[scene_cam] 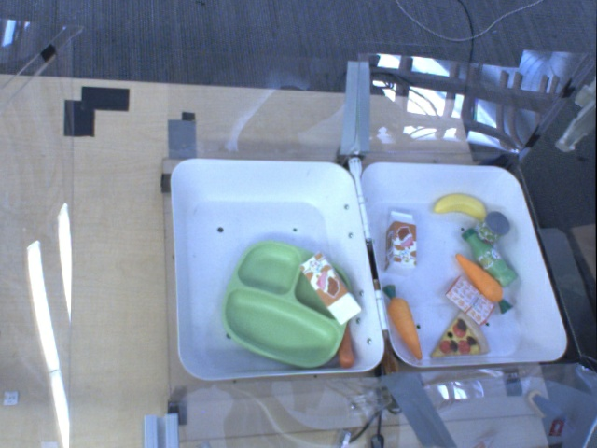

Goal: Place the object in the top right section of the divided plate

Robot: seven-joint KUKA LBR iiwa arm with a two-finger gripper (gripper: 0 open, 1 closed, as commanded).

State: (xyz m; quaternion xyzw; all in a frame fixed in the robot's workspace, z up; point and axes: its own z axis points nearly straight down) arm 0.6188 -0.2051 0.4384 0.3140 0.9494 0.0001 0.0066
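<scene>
- Gripper: I cannot tell whether it is spread or pressed together, and nothing in the bins is being held.
- The task's thing looks to be the small carton (328,287) in the left bin (196,213). It lies tilted across the top right section of the plate (275,320).
- Its white lower end sticks out over the plate's right rim, so it rests on that section and does not sit fully down in it.
- By my reading the placing is done or nearly so. At most, the carton needs a nudge inward to settle within the section's walls.
- The plate is glossy green plastic, rounded, with raised ridges parting it into one large lower section and two smaller upper ones. The other two sections hold nothing.
- The carton is a boxy printed pack, white with a red and orange picture and flat faces.
- An orange piece (346,351), smooth and tapering, pokes out just beside the plate's lower right rim, partly hidden.
- The right bin (532,250) holds toy food, all apart from the plate:
  - a second carton (402,244)
  - a curved yellow banana (460,205)
  - a green bottle (490,256)
  - two carrots (404,327)
  - a gridded pink waffle (469,299)
  - a pizza slice (461,340)
- Both bins are shallow, white and matte, with rounded corners.
</scene>
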